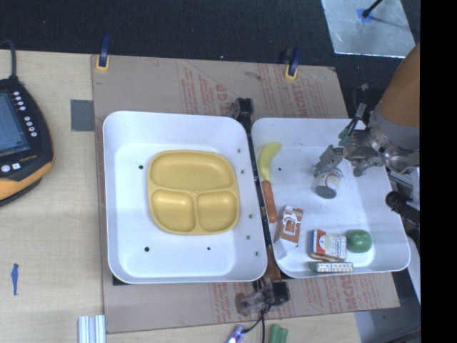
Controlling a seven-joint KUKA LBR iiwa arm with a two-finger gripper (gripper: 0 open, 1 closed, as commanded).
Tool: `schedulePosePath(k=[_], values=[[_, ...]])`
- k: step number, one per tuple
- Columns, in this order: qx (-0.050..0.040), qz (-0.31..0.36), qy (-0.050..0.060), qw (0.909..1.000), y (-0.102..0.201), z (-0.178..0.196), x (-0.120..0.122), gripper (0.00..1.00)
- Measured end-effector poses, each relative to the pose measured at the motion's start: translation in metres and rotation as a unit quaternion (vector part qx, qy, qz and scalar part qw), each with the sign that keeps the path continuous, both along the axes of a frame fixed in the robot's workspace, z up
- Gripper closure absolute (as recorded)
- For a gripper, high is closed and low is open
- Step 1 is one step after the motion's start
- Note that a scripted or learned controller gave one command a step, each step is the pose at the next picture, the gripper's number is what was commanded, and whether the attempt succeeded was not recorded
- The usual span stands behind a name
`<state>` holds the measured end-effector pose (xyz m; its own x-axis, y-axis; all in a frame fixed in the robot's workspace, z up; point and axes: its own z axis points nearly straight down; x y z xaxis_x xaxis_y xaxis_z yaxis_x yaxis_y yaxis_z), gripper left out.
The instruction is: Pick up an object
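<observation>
My gripper (330,166) reaches in from the right and hangs over the upper middle of the right bin (378,191). Directly below it, touching or nearly touching, is a small grey can (328,186). Whether the can is held cannot be made out. Also in the right bin are a yellow banana (268,158) at the left wall, an orange carrot-like stick (268,200), a brown and white packet (288,226), an orange and white carton (326,244), a green ball (358,241) and a flat strip box (331,267).
The left bin (121,213) holds a yellow divided plate (193,191). A teach pendant (20,145) lies at the far left of the bench. Clamps (291,64) stand at the bench's back edge, and cables sit below the bins.
</observation>
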<state>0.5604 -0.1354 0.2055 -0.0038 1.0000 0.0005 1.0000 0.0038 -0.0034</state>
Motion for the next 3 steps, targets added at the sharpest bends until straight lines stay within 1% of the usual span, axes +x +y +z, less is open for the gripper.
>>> schedulePosePath(k=[1,2,3], values=[[-0.0008,0.0,0.001,1.0,-0.028,-0.069,0.006,0.0],[-0.0006,0.001,0.001,1.0,-0.021,-0.114,0.015,0.0],[-0.0012,0.002,0.002,1.0,-0.022,-0.104,0.015,1.0]])
